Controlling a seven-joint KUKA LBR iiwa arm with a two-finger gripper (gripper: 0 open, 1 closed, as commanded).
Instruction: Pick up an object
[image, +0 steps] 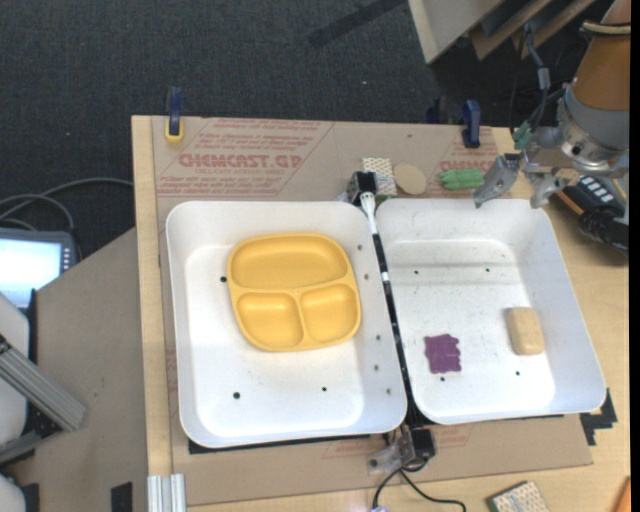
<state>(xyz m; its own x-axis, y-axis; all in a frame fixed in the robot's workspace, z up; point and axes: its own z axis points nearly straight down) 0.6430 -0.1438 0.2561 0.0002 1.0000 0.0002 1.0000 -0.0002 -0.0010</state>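
In the right bin, a purple flat lump lies near the middle front. A tan block rests to its right, close to the bin's right wall. My gripper hangs above the bin's back right rim, well away from both objects. Its two fingers are spread apart and open, with nothing between them. The grey arm with its orange band reaches in from the upper right.
The left bin holds a yellow divided plate. Behind the bins on the cardboard lie a green object, a tan disc and a small patterned piece. Blue clamps grip the back edge.
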